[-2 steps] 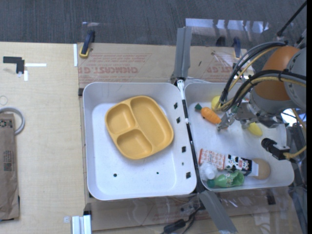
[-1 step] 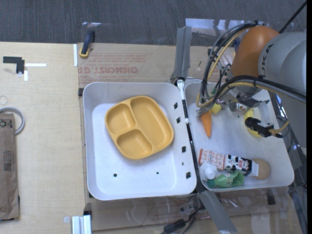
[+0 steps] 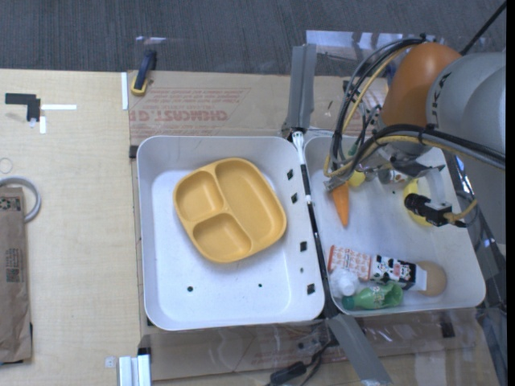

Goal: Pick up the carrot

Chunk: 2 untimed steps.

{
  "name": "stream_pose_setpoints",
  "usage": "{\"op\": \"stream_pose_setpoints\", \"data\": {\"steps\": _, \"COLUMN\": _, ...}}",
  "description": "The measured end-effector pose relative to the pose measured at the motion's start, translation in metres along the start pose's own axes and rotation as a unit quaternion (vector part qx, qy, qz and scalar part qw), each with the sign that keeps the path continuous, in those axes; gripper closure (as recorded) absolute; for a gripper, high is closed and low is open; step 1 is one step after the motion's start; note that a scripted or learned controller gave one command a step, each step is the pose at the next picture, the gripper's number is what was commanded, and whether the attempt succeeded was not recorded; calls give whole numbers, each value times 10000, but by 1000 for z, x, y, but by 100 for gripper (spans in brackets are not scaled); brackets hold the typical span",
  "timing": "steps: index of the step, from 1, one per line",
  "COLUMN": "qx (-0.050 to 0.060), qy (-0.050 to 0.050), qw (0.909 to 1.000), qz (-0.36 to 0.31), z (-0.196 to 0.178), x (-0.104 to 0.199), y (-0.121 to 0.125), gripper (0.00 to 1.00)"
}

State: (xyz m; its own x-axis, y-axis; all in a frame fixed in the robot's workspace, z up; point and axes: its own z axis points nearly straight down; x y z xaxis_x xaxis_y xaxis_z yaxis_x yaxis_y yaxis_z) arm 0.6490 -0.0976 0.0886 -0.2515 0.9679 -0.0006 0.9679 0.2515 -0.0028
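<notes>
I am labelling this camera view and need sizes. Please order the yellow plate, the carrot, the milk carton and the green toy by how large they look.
1. Yellow plate, by far the largest.
2. Milk carton.
3. Carrot and green toy: they look similar, and the carrot's top is hidden by the arm, so I do not rank them.

carrot top hidden under cables, brown bag cut off left

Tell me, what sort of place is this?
Probably a robot test bench in a lab. A grey arm reaches over two white bins; one holds a yellow plate, the other a carrot and a milk carton.
</notes>
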Motion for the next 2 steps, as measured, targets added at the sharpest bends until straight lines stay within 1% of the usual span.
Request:
{"op": "stream_pose_setpoints", "data": {"steps": 1, "qx": 129, "qy": 47, "qw": 9999, "qz": 10, "z": -3, "x": 0, "y": -5, "gripper": 100}}
{"op": "stream_pose_setpoints", "data": {"steps": 2, "qx": 7, "qy": -5, "qw": 9985, "qz": 556, "z": -106, "x": 7, "y": 12, "gripper": 100}}
